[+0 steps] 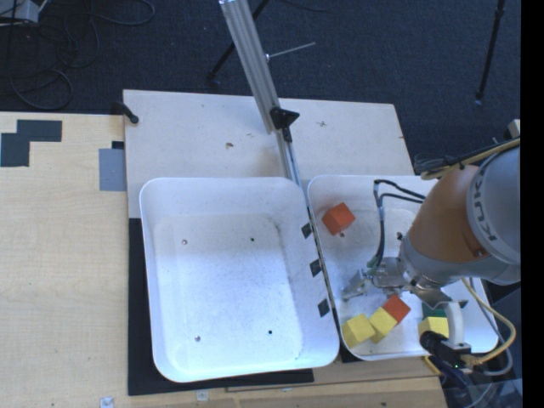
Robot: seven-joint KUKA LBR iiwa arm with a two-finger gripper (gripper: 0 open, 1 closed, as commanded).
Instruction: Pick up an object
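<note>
The claw [367, 280] hangs low in the right bin [361, 192], lower right of frame; its grip I cannot tell. Blocks [384, 319] lie just beside.

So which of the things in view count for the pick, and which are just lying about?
For the pick:
- hand, low in the right bin
- orange block
- yellow block
- orange-and-yellow block
- yellow-green block

Lying about:
- left bin
- slanted metal rail
- floor cables
</note>
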